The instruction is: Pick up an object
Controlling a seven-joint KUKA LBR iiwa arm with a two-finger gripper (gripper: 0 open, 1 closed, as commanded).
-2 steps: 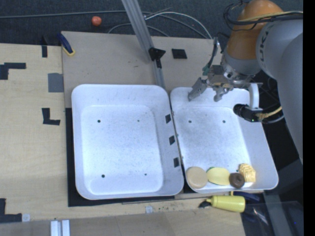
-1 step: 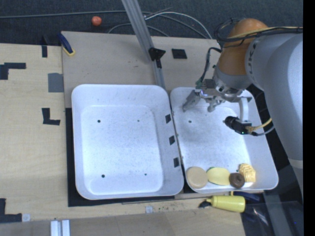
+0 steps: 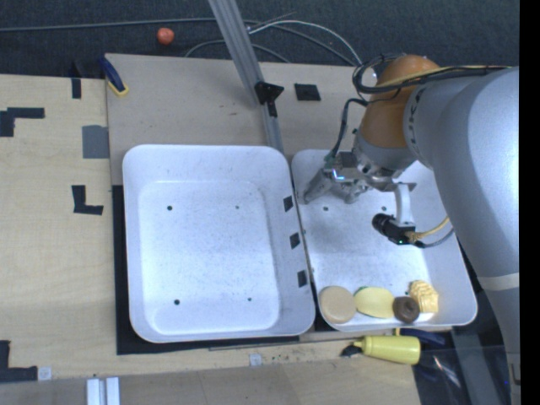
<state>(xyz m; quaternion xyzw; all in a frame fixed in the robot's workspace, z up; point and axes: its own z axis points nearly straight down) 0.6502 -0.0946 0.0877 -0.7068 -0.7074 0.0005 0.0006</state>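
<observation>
Looks like the approach step: the gripper (image 3: 337,184) hangs over the far end of the right bin (image 3: 354,251), and honestly I can't tell whether it's wide or narrow. The pickable stuff, a tan disc (image 3: 337,305), yellow piece (image 3: 373,301) and brown ring (image 3: 406,309), sits along the near wall, well apart from it. Next it'd need to travel there and come down.

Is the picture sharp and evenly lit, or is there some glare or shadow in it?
Camera view: even light, slightly soft focus; the left bin looks bright without harsh glare; the gripper casts a faint shadow on the right bin.
</observation>
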